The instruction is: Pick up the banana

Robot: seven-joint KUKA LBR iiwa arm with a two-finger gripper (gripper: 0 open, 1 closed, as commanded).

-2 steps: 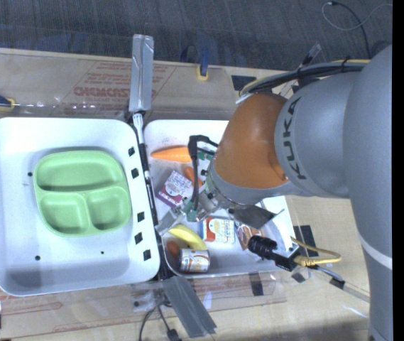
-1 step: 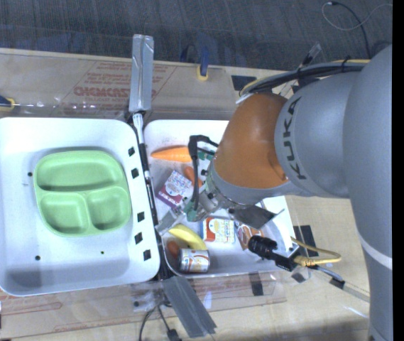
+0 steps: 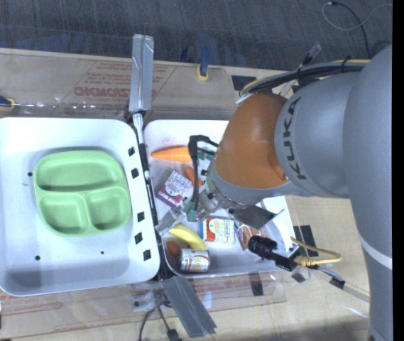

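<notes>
Two white bins are sitting side by side on the desk. The left bin is holding one green divided tray. One banana is lying in the right bin, near one can and one carrot. The gripper is hovering just above the banana; whether it is wide or narrow, I cannot tell.

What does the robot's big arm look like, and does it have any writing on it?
The arm is thick, round and smooth grey metal, with a shiny orange band above its wrist. Black letters spelling KUKA run along the grey part beside the orange. Black cables loop over its top. Down at the end sits the darker gripper, with small black and metal parts.
</notes>
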